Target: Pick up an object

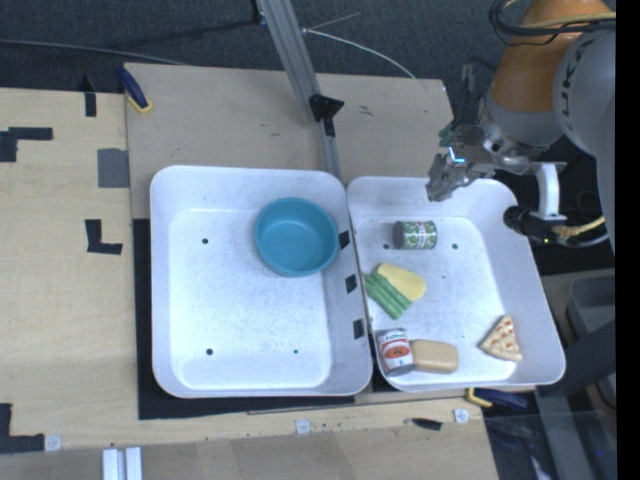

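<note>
hand (443, 185) hovers over the right bin's (520, 298) far rim (grip state unclear), above the can (415, 235).

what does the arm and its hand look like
The arm is grey and rounded, with a broad orange band above the wrist and thin cables looping over it. The hand is small, dark metallic grey, with a tiny blue light near its base. A white fitting sits beside the wrist.

One fixed camera above the bench (240, 108), looking down at a slant, taking in both white bins (180, 298) whole
</note>
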Controlling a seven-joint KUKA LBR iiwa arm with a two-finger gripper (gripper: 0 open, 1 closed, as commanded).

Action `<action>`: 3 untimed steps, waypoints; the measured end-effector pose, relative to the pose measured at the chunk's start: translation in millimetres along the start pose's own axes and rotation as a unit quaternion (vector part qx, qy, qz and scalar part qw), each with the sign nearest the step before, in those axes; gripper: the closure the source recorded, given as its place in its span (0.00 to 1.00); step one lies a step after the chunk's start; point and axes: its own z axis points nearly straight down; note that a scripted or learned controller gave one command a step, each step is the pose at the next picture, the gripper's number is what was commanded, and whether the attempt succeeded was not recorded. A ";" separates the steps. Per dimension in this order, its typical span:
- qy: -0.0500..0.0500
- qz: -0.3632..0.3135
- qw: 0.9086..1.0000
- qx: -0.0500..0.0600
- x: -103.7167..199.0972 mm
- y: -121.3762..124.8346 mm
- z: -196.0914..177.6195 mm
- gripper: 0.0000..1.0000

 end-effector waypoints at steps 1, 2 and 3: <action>0.000 -0.001 1.000 0.000 0.3 1.1 -42.1 1.00; 0.001 -0.002 1.000 0.003 47.0 -21.4 -41.9 1.00; 0.001 -0.002 1.000 0.005 92.0 -56.1 -21.6 1.00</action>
